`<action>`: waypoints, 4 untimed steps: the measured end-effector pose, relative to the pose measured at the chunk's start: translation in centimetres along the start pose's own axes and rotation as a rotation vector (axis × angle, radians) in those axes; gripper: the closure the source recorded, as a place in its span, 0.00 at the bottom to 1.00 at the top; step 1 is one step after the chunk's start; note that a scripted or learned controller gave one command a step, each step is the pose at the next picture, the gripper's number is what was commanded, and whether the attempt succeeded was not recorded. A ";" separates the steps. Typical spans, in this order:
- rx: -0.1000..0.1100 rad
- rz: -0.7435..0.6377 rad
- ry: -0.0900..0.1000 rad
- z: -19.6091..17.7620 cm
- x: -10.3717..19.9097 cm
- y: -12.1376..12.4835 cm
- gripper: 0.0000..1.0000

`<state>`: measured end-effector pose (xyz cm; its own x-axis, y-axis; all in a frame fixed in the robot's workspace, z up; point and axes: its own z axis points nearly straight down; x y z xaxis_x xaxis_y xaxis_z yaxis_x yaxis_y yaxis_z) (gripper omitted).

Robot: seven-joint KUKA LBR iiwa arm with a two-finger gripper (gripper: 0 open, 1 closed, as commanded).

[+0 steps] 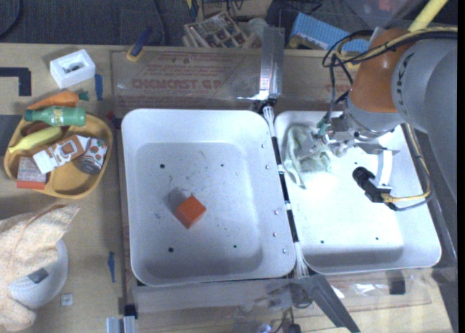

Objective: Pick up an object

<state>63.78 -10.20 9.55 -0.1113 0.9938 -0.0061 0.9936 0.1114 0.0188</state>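
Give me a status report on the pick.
Gripper low in right bin, at pale cloth. Grasp unconfirmed. Orange block alone in left bin.

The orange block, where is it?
The orange block lies in the left bin, near its middle, far from the end effector over the right bin.

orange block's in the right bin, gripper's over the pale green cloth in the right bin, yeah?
Not quite. The orange block lies in the left bin, not the right one; the camera view shows it near that bin's middle. The rest stands: the gripper is over the pale green cloth in the right bin.
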 end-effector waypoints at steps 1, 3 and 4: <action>-0.007 -0.001 0.002 -1.2 0.2 0.2 1.00; 0.013 -0.259 0.006 -11.1 3.2 0.5 0.00; 0.020 -0.025 0.007 -2.8 -2.0 -2.3 0.00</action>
<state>61.65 -12.45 12.35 -0.1365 0.9906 0.0007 0.9906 0.1365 -0.0017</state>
